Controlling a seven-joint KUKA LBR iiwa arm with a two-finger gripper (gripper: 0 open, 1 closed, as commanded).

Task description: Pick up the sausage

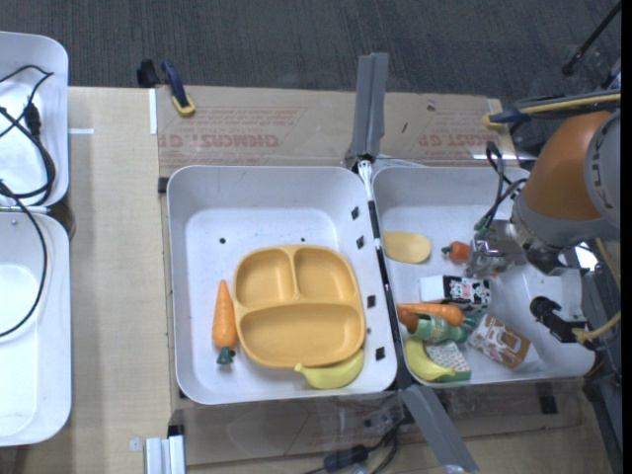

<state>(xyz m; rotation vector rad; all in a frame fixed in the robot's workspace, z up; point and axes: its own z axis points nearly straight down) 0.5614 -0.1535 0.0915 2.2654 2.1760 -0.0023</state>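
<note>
Camera view: looks down at a slant on two white bins side by side, the arm entering from the right.
Sausage: a small orange-red piece in the upper middle of the right bin, lying on the bin floor.
Sausage axis: its visible part runs roughly left to right; the right end meets the gripper's outline, so the full length cannot be made out.
Gripper: low over the right bin, just right of the sausage; whether it is released or clenched cannot be told.
Room to the left: bare floor between the sausage and a pale yellow oval piece near the dividing wall.
Room above: bare floor up to the far rim.
Room below: crowded; a black-and-white carton sits near, then a carrot, a banana and a snack packet.
Left bin: holds a yellow divided plate, a second carrot beside it and a second banana at its near edge.
</note>
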